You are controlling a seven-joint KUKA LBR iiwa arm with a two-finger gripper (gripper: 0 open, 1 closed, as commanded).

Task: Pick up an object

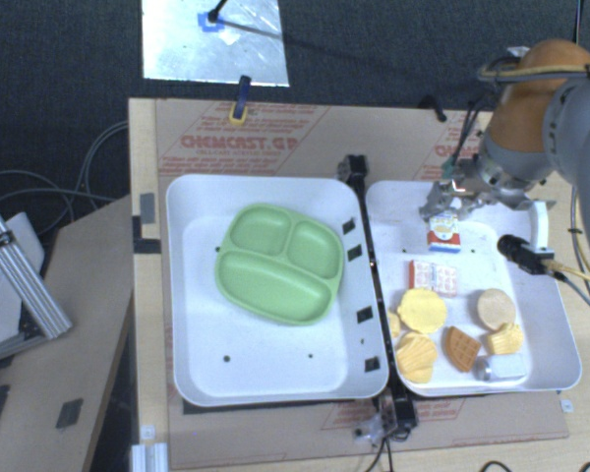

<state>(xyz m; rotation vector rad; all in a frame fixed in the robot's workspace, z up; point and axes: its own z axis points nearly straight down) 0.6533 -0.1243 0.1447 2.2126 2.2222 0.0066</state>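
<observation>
From my remote seat I see the arm (543, 116) coming in from the upper right of the frame, its orange band sitting above the grey wrist, and the gripper (446, 201) hanging over the upper part of the right bin (549, 308). I cannot tell from this angle whether the gripper is wide or narrow, and I cannot tell whether it touches anything. Just below it in the frame lies the small red-and-white carton (443, 235), my likeliest target: a little boxy pack, white at the top with a red band across its lower half and some dark print I cannot read. It sits apart from the other pieces, in the upper middle of the right bin. Further down the frame lies a pink-and-white packet (434, 276), and just below that a yellow disc (422, 311) with a yellow lumpy piece (416, 356) beneath it. To their right are a brown ridged piece (461, 347), a pale round piece (495, 309) and a small yellow chunk (506, 339), all clustered in the lower half of the bin. The left bin (192, 293) holds a green divided plate (275, 264), lying flat near its middle. Both bins rest on a cardboard sheet (246, 141) with red print.
</observation>
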